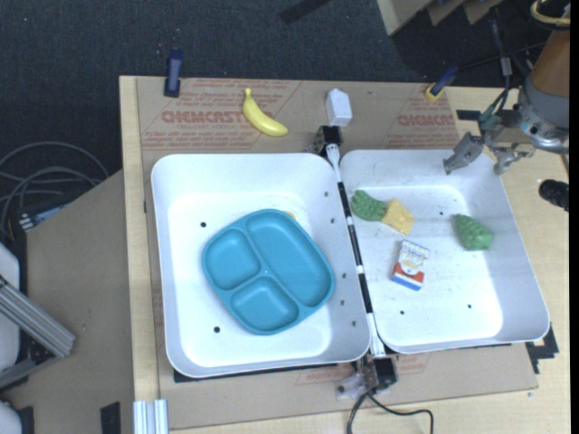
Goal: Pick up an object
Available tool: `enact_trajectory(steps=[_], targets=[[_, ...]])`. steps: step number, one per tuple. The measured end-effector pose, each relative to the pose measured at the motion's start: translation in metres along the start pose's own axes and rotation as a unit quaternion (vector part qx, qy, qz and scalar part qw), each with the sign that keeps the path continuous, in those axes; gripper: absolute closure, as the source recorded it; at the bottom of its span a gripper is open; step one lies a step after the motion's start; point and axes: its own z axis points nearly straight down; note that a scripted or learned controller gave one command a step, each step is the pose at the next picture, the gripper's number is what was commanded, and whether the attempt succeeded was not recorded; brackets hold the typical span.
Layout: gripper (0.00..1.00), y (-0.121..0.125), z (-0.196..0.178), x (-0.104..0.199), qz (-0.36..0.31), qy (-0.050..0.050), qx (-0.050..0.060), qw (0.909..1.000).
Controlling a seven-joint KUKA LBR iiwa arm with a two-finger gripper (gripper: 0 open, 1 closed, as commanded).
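The bench (226, 120), a tan board printed with red lettering, carried everything else, and the left bin (181, 333) serves here as the landmark. That bin was a shallow white tray with rounded corners, and most of its floor was taken up by a blue plate (266, 270) with three compartments, lying flat and slightly turned. Touching the left bin's right edge was the right bin (507, 310), equally white and shallow.

The arm (547, 80) came in far to the right of the left bin, above the right bin's far right corner. Its jaws (488, 152) hung over that corner, spread apart with nothing between them.

Inside the right bin, just past the left bin's right wall, lay a green lump (366, 205) touching a yellow block (397, 215) on its right side. A second green lump (472, 232) sat further right, well apart from the first and nearest to the jaws. A small white carton (411, 265) with red and blue printing lay nearer the camera than the yellow block, tilted.

Beyond the left bin's far edge, a banana (262, 115) rested on the bare bench. To its right, near where the two bins met, stood a small white box (338, 107). A blue clip (173, 72) gripped the bench's far edge to the banana's left.
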Motion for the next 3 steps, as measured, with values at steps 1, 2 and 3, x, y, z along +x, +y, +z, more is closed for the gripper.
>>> enact_trajectory(steps=[1, 2, 3], targets=[[0.00, -0.070, 0.107, 0.073, 0.000, 0.000, 0.001, 1.0000], [0.00, -0.109, 0.107, 0.098, 0.000, 0.001, 0.001, 1.0000], [0.00, -0.134, 0.107, 0.113, 0.001, 0.001, 0.001, 1.0000]])
